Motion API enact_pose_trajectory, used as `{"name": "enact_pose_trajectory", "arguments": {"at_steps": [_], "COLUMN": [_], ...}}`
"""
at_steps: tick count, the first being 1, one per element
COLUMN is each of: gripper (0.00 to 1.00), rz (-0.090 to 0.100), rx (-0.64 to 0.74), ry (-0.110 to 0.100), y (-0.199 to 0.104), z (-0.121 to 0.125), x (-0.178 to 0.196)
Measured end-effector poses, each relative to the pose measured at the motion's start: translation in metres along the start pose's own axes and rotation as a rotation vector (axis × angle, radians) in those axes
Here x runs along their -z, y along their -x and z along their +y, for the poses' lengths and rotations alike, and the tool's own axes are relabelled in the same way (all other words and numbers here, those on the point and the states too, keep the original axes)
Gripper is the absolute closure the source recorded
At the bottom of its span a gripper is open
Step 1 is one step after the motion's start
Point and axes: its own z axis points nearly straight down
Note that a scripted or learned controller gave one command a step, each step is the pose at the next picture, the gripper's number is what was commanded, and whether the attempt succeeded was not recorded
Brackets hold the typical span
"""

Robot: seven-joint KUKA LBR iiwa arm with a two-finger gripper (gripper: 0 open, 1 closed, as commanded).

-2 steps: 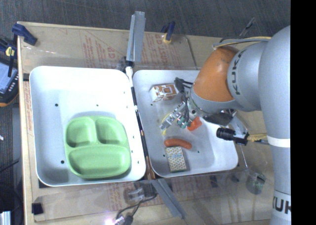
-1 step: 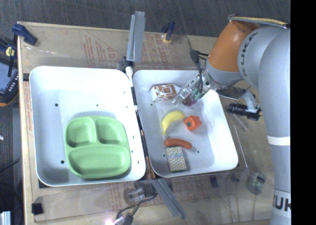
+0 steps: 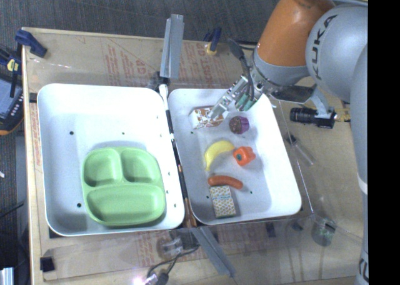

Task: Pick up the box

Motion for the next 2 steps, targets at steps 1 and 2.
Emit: {"name": "enact_pose_trajectory", "arguments": {"at_steps": [1, 2], "gripper": [1.0, 1.0], "rz": [0.004, 0.005], "rx": [-0.01, -0.519], "ry": [-0.003, -0.006], "y": [-0.055, -0.087], "z": [0.064, 0.068], "x": [-0.003, -0.049]}}
